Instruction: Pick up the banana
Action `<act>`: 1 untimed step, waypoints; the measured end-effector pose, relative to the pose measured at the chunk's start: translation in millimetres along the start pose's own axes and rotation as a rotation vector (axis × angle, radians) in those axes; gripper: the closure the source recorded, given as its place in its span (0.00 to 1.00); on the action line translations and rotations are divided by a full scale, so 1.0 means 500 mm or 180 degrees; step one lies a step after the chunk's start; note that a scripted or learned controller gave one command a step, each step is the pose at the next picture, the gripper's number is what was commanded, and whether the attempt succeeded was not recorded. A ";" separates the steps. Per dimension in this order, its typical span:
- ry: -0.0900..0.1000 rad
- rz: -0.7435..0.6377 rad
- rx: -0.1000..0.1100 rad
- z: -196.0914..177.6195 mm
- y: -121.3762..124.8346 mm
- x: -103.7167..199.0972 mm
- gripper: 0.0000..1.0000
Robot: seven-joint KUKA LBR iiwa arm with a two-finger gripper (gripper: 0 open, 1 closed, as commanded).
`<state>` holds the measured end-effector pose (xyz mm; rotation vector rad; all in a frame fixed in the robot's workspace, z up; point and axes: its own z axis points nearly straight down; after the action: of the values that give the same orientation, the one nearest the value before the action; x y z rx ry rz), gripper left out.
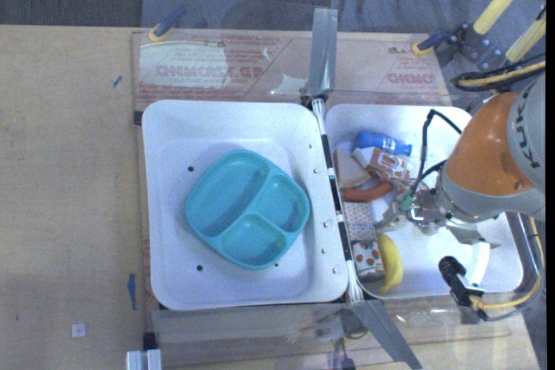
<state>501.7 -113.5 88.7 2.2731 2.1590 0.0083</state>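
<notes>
The left bin (pixel 165 212) holds a teal divided plate (pixel 247 208) lying flat near its middle. The arm (pixel 494 160) reaches over the right bin (pixel 503 273), its gripper (pixel 408 208) low among the clutter there; whether it is released or clenched cannot be told. The banana (pixel 391 262) lies near the right bin's front left corner, apart from the gripper. A hot dog (pixel 368 191) lies behind it, then a blue bottle (pixel 381 142). A spotted box (pixel 368 256) sits just beside the banana.

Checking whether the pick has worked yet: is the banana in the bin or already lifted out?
In the bin. The banana lies on the floor of the right bin, by its near-left corner, apart from the pincer.
</notes>
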 end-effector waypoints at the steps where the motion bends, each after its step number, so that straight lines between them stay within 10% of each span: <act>1: -0.0044 -0.0105 -0.0044 -0.005 -0.037 0.019 0.00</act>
<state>483.8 -103.2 91.2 2.2232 2.1825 0.0074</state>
